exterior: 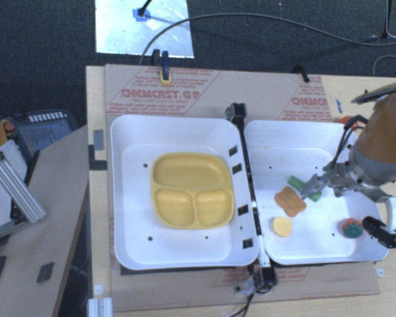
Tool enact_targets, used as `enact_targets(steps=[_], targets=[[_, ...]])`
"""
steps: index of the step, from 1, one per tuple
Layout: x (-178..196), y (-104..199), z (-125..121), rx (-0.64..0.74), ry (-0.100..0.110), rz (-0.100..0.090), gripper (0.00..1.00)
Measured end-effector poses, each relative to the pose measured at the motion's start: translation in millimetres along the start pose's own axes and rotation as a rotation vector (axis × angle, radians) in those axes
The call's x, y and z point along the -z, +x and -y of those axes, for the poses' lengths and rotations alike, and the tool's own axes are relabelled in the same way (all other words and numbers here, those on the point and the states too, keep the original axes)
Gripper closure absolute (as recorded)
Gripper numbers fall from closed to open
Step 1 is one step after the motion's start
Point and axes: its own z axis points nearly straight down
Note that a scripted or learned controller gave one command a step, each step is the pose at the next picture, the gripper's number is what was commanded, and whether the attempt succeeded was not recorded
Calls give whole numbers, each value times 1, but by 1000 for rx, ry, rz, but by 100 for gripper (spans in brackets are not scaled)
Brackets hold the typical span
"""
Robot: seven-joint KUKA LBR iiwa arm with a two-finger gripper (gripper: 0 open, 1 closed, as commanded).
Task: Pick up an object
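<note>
While the arm [383, 144] reaches in over the right bin [303, 134], its claw [311, 189] sits low above the bin floor, and whether it is apart or together cannot be told. A green piece [296, 183] lies just left of the claw tip, touching or nearly so. A brown toast-like piece [290, 202] lies just below and left, a yellow piece [282, 227] farther below. Off to the claw's right rests a small red-and-green thing [351, 228]. Well to its left, a yellow divided plate [191, 190] fills the left bin [132, 177].
</note>
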Motion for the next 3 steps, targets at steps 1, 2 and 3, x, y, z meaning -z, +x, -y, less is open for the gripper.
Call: enact_targets(steps=[1,2,3], targets=[[13,-1,-1,0,-6,3,100],[70,6,-11,4,-10,3,100],[118,5,-12,4,-9,3,100]])
